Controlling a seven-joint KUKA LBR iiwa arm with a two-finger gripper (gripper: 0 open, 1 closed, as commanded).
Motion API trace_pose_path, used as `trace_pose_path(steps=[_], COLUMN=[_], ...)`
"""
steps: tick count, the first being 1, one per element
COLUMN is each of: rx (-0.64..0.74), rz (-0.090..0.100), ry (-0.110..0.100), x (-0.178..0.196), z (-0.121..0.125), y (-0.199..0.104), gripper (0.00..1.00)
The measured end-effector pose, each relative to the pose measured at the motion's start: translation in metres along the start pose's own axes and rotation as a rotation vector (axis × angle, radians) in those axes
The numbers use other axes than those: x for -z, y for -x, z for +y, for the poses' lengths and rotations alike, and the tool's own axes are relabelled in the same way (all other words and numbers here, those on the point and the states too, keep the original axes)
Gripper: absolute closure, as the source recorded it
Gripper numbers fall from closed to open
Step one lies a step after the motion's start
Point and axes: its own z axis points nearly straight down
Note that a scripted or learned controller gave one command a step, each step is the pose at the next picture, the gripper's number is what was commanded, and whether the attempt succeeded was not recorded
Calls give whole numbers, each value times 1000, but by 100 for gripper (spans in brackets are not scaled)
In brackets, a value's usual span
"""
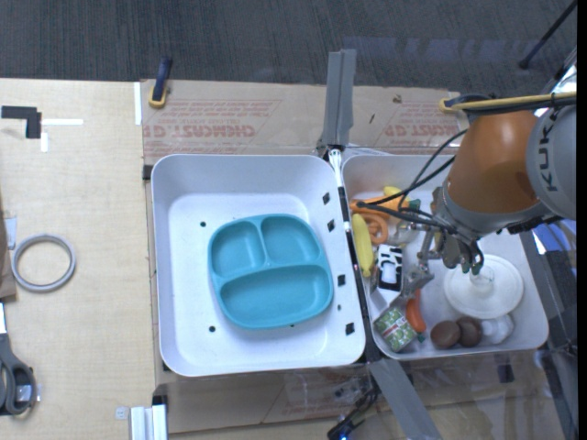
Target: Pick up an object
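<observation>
Objects for picking lie crowded in the right-hand bin (pixel 537 337), all reckoned here from the blue divided plate (pixel 271 270) that sits alone in the left-hand bin (pixel 174 246). Just right of the plate, past the shared bin wall, a yellow banana-like piece (pixel 363 244) lies along the wall; beyond it are an orange item (pixel 378 211), a black-and-white block (pixel 391 266), a green packet (pixel 396 328) with a small orange-red piece (pixel 416 315) touching it, two brown rounds (pixel 457 334), and, farthest from the plate, a white dish-like object (pixel 484 287). The end effector (pixel 424 269) hangs over this cluster, between the block and the white dish, and whether it is open or closed cannot be told at this resolution; nothing is visibly held in it. Risks, as a judgement: the pieces touch or overlap, so a descent here may strike two at once, push one aside, or close on an edge and slip. Cables trailing from the wrist (pixel 459 223) could snag on the orange item. A descent near the bin wall nearest the plate may jam against it. The smooth, rounded white dish likely offers poor purchase.
</observation>
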Motion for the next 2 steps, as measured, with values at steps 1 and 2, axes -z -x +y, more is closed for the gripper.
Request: trace_pose_path(steps=[1,2], rx=[-132,-285], rz=[-3,8], ry=[0,4], x=[1,0], z=[-7,-116], y=[68,80], gripper=[0,0])
